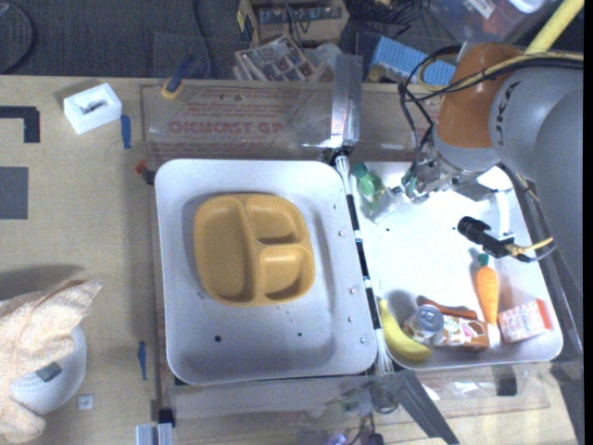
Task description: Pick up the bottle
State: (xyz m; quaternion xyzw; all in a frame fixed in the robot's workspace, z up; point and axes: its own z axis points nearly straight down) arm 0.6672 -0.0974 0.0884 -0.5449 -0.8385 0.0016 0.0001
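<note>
**One bottle, top-left corner of the right bin**

Two fingers of the gripper [414, 182] sit low over the upper part of the right bin [435, 239], but they are too small and blurred here to say whether they stand spread or pressed together; nothing can be seen between them. Just beside them, toward the bin's dividing wall, lies the bottle [373, 193], clear with a green cap, resting close against the corner. It looks apart from the gripper, not in it.

To do this step well, I judge the fingers should straddle the bottle's body across its narrow width, not its length, and come down far enough to close below the curve. The wall crowds one side, so the approach needs room for the inner finger.

Farther out lie a carrot [486, 290], a banana [398, 336] and a small carton [524, 322], well apart. The left bin [185, 341] bears a yellow divided tray [255, 248].
</note>
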